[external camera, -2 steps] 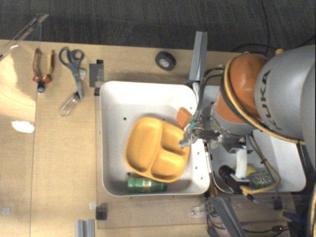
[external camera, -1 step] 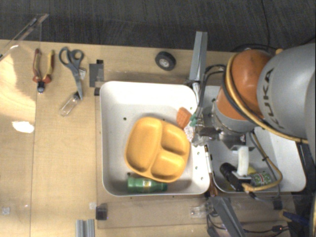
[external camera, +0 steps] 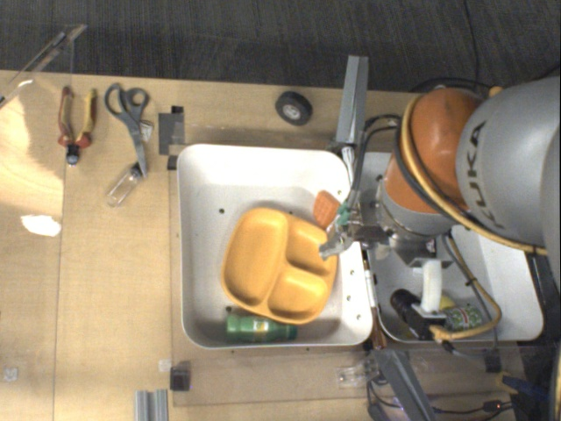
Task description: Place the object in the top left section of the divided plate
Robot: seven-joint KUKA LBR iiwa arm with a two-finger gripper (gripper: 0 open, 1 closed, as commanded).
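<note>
Nearest the camera, a green metal can (external camera: 260, 327) lies on its side along the near wall of the left shallow white bin (external camera: 197, 235), its top edge tucked under the rim of the plate. Just beyond it rests the yellow plastic divided plate (external camera: 263, 261), tilted a little in the bin, with three hollows showing.

To the right, the second shallow white bin (external camera: 519, 316) is largely covered by the grey arm with its orange band (external camera: 443, 125), which reaches in over the wall shared by the two bins.

The end effector (external camera: 336, 239) hangs at the plate's right rim, close to that shared wall. Whether it is wide or narrow cannot be told from this angle.

Just past it, a small orange block-like object (external camera: 325, 206) sits in the left bin by the plate's far right edge, outside all the hollows. It lies right beside the end effector; whether the two touch cannot be told.

Farther off, on the pale wooden tabletop (external camera: 105, 305) beyond the bins, lie a black roll of tape (external camera: 294, 108), grey-handled metal scissors (external camera: 131, 117) and red-handled pliers (external camera: 74, 123), well apart from the bins.
</note>
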